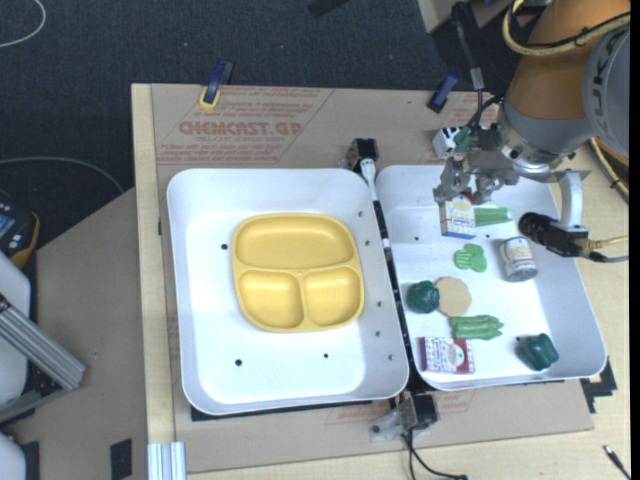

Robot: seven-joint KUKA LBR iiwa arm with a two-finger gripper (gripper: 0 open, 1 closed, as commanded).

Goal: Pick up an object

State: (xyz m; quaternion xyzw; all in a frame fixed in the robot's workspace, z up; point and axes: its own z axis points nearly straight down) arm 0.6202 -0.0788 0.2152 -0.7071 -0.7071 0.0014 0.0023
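Note:
My gripper [459,190] hangs over the back of the right bin [575,313]. Directly beneath it, touching or nearly touching its tip, is a small white and blue carton [459,218]. I cannot tell whether the carton is gripped or resting on the bin floor. A light green tube [493,216] lies just right of the carton. Closer to me lie a ridged green piece [470,259], a small tin can [517,258], a dark green ball [423,296], a tan disc [454,294], a green pickle-like piece [476,326], a red and white packet [446,354] and a teal lump [538,350].
The left bin [200,298] holds a yellow three-compartment plate [298,271]. A black divider strip [381,230] runs between the bins. A black cylinder with a cable [548,232] juts over the right bin's right rim. The arm's orange band [560,43] rises at the back right.

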